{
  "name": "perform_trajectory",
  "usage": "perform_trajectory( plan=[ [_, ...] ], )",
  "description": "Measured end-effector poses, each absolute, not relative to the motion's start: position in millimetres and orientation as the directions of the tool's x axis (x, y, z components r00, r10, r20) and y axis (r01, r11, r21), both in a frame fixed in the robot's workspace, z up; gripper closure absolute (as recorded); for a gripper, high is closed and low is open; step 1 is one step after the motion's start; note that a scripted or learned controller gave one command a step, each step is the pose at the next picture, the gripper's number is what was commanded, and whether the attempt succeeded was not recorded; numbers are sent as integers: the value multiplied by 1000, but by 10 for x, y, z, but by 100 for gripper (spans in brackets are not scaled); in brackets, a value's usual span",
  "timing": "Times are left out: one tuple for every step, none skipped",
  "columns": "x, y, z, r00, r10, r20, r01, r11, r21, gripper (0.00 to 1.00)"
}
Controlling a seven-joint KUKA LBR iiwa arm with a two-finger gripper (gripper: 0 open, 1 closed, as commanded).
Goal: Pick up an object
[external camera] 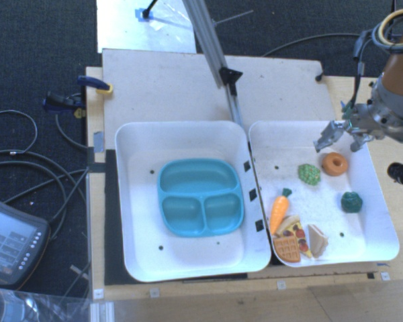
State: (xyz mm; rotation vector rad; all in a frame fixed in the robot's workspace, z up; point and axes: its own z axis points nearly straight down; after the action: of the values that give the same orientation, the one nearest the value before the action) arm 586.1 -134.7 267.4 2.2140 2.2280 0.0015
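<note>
The gripper (341,137) stands above the far part of the right bin (383,200), with its two fingers spread apart and nothing between them. One finger (327,138) reaches toward the bin's middle; the other sits nearer the wrist. Directly beside the gripper, on the near side, lies the orange doughnut (334,164), the closest candidate for the pick. Just left of the doughnut rests a green lumpy toy (309,174), and further toward the near rim sits a dark green broccoli-like piece (352,202). Along the left wall of this bin lie a carrot (279,210), a pizza slice (291,232), a waffle (287,249) and a sandwich wedge (317,240), clustered close together and partly touching. The left bin (134,180) holds a blue divided plate (201,197). Judged step: approach, before any grasp; no object has been lifted. The next move calls for shifting the gripper toward the near side until the doughnut lies between the fingers, then descending to the bin floor and closing. Whether the gripper is already at floor height cannot be determined. The doughnut stands apart from its neighbours, so the fingers should have room on both sides.
</note>
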Motion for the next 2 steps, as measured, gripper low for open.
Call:
perform_trajectory(
  plan=[
    [5861,-1347,2676,-5,1000,0,1000,5,2,0],
    [5897,-1327,2056,-1,1000,1,1000,1,-4,0]
  ],
)
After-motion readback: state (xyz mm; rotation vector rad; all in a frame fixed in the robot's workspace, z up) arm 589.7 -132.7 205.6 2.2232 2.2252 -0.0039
